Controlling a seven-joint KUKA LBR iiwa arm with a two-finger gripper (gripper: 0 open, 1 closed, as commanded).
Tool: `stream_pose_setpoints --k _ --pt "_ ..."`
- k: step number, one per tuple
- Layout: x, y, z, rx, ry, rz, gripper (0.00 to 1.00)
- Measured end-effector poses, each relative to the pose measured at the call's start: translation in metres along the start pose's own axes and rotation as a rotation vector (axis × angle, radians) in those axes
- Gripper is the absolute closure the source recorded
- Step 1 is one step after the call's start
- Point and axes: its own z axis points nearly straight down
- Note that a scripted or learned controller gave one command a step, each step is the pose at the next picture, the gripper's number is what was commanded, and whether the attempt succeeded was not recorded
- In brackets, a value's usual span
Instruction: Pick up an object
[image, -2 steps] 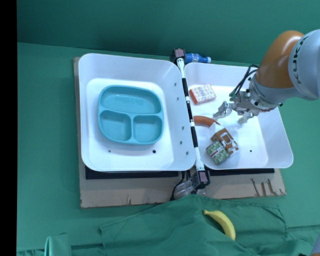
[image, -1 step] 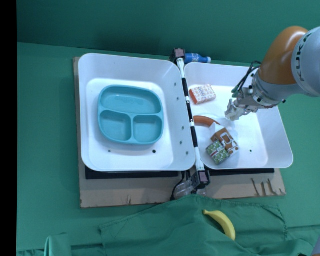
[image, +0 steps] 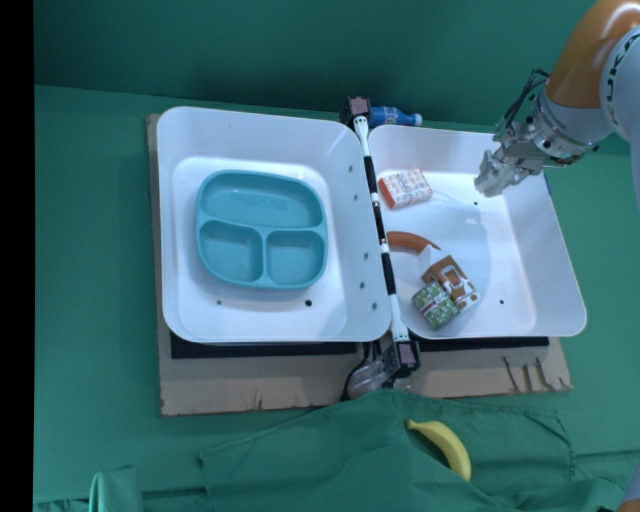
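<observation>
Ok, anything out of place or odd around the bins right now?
Yes. A banana lies on the green cloth below the bench, outside both bins. A blue-capped bottle rests behind the right bin, also outside. Inside that bin, the green carton and orange carton lie tilted against each other.

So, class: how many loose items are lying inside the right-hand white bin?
3: an orange-and-white carton near the divider at the top, a brown sausage-shaped piece below it, and a green-and-orange box nearest the front.
</observation>
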Motion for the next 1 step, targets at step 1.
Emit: stream_pose_setpoints --k 1 --pt "0.0046 0.0104 -0.0545 0.003 0.003 -0.008 1.00"
